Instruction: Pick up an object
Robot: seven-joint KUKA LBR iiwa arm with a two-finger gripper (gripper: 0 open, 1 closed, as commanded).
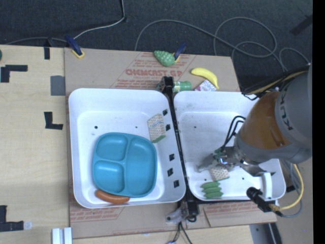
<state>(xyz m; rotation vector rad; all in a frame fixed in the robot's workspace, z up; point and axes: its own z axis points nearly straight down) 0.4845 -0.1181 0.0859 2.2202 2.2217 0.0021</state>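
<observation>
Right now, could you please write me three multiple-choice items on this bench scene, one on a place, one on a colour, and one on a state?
1. Where does the orange carrot-like piece lie?
A. In the left bin, by the plate's near edge
B. In the right bin
C. On the cardboard behind the bins

2. What colour is the divided plate?
A. Red
B. Blue
C. Yellow

3. How does the banana stand to the bins?
A. It lies inside the left bin
B. It sits on the plate
C. It lies outside both bins, on the cardboard behind them

Answers:
1 A, it rests against the plate's lower rim inside the left bin.
2 B, the plate is light blue throughout.
3 C, it lies beyond the back rim of the right bin.
</observation>
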